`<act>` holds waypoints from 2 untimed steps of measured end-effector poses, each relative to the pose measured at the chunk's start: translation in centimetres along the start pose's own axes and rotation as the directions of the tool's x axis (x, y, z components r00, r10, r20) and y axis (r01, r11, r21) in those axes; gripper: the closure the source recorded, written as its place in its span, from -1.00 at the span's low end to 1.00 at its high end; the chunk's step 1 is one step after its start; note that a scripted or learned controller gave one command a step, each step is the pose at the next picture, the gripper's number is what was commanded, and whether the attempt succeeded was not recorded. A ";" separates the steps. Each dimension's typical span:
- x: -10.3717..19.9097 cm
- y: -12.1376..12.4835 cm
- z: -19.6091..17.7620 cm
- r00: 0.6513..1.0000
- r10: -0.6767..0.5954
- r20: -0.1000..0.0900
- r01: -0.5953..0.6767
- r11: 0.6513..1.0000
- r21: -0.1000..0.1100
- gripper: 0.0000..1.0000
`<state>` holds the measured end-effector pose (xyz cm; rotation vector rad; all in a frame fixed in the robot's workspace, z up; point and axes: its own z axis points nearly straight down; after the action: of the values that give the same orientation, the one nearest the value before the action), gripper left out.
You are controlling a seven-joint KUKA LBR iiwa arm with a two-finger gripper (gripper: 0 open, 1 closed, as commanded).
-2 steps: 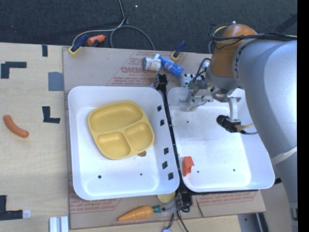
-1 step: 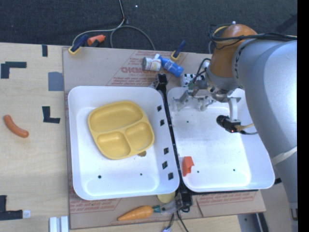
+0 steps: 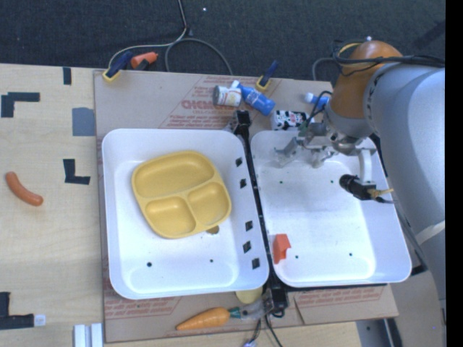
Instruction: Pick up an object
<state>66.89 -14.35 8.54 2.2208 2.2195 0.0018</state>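
Currently, the two-finger gripper (image 3: 302,155) is being held low over the far part of the right shallow white plastic bin (image 3: 329,223), at the end of the grey arm (image 3: 416,129) that is being reached in from the right. Its metal fingers (image 3: 286,151) are being kept apart, and nothing is being gripped between them.

A small orange block (image 3: 281,247) is lying in the near left corner of that same bin, just beside the wall shared with the neighbouring bin and well apart from the gripper.

The left shallow white plastic bin (image 3: 173,270) is being occupied by a yellow three-compartment plastic plate (image 3: 181,192), which is lying flat near its middle. Both bins are being carried on a brown cardboard sheet (image 3: 181,105) spread on the pale wooden table (image 3: 43,259).

Beyond the bins, a blue-and-white bottle (image 3: 247,97) is lying on its side on the cardboard. An orange toy carrot (image 3: 205,318) is lying on the near edge of the sheet, and an orange sausage-shaped toy (image 3: 24,189) is lying on the table far to the left, well apart from both bins.
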 end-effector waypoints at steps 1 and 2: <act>5.2 0.0 0.0 1.000 -0.005 0.002 0.005 1.000 0.001 -1.00; 13.1 -9.9 -10.4 1.000 -0.005 -0.003 0.005 1.000 0.005 -1.00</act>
<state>56.98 -1.20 18.88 2.2188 2.2290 -0.0009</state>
